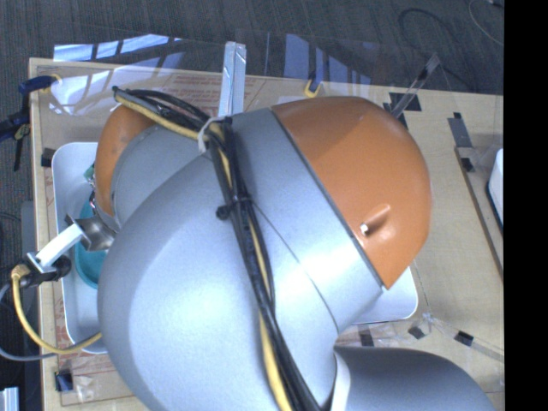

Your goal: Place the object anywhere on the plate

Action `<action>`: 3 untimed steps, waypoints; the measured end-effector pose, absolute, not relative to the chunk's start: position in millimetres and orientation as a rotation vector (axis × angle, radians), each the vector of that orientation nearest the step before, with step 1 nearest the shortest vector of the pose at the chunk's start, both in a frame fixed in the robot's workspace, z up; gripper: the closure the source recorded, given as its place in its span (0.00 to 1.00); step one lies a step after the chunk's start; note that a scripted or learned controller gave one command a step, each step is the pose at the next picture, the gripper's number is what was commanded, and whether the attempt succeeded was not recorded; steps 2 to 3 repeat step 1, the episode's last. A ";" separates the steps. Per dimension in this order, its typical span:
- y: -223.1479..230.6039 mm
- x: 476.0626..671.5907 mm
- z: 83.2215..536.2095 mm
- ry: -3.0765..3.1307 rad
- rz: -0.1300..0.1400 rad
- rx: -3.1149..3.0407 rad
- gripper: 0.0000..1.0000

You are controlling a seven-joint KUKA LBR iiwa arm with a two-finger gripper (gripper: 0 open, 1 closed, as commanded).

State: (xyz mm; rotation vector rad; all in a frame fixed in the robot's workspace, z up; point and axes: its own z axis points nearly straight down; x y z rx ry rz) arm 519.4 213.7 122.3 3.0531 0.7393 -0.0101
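My grey and orange arm (257, 247) looms close to the camera and covers most of both bins. A sliver of a teal plate (86, 268) shows in the left bin (65, 165), just under the arm's edge. A metal part of the wrist (92, 232) sits right above that sliver, with a white connector (53, 252) sticking out to the left. The arm hides the gripper itself and the object. A small green-teal scrap (89, 175) peeks out higher in the left bin; I cannot tell what it is.
A yellow cable (26, 328) loops from the wrist past the left bin's front left corner. A corner of the right bin (404, 305) shows under the orange band. Bare bench (462, 229) lies to the right, and a metal post (231, 80) stands at the back.
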 end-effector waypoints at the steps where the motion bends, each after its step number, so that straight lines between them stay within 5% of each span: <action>1: 219.6 489.8 211.2 1.146 -0.004 2.927 1.00; 3: 219.6 489.8 211.2 1.146 -0.004 2.927 1.00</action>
